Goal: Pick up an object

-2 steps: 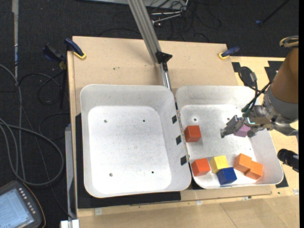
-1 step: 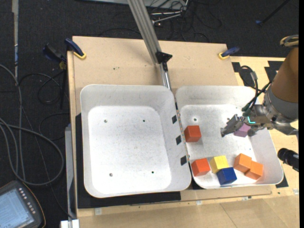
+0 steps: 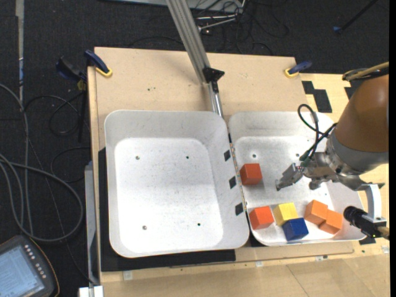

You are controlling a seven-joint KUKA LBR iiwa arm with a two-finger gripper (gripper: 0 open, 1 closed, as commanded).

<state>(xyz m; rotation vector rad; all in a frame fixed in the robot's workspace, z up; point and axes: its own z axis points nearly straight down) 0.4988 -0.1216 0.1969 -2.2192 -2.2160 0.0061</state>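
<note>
- arm (image 3: 365, 129) comes in from the right, orange band above the wrist, wrist over the right bin (image 3: 266, 125)
- gripper (image 3: 288, 179) sits low over the middle of the right bin, pointing left and down; fingers are a dark blur from this angle, can't tell if spread or closed
- nothing visible between the fingers, no block seen held
- all blocks are in the right bin
- lone orange cube (image 3: 250, 174) just left of the gripper, near the bin's left wall, apart from the fingertips
- front row along the near wall: second orange cube (image 3: 262, 216) at the left, yellow cube (image 3: 286, 212) just beside it, blue cube (image 3: 296, 229) touching the yellow one on its near-right side
- orange pair (image 3: 324, 216) further right in the same row, two blocks overlapping or touching, partly under the arm's wrist hardware
- left bin (image 3: 164, 178) shows only its speckled white floor
- both bins sit side by side on the wooden bench (image 3: 154, 73), inner rims touching along the middle
- blue-and-yellow clamps (image 3: 98, 63) at the bench's far corners
- metal pole (image 3: 189, 30) slants down from the top to the gap between the bins
</note>
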